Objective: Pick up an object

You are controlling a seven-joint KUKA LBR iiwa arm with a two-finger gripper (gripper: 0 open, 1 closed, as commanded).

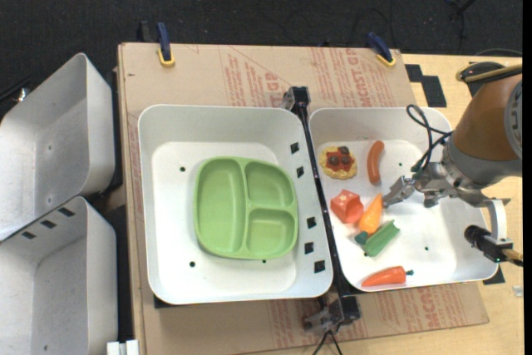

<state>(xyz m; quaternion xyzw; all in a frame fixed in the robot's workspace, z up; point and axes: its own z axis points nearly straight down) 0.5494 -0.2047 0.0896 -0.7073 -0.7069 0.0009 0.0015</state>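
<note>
Overhead, two shallow white bins sit side by side on the cardboard-covered surface (249,71). Inside the left bin (166,262) lies a green divided plate (247,208), flat, with three compartments. Along the right bin (440,262), several toy foods are gathered toward its left half: a small tart with red and dark toppings (339,162) near the far side, a red-orange sausage (376,160) just to its right, a red chunk (346,205) below the tart, an orange carrot piece (371,214) touching or just beside that chunk, a green piece (377,239) right under the carrot, and an orange-red pepper with a green stem (386,276) lying apart near the bin's near edge.

Reaching in from the right, the grey arm with its orange band (490,125) hangs over the right bin, and the end effector (399,192) sits low, just right of the carrot piece. Whether its fingers are apart or together cannot be told from this angle, and nothing is seen between them.

Two more white bins (50,179) stand off the surface at the far left
</note>
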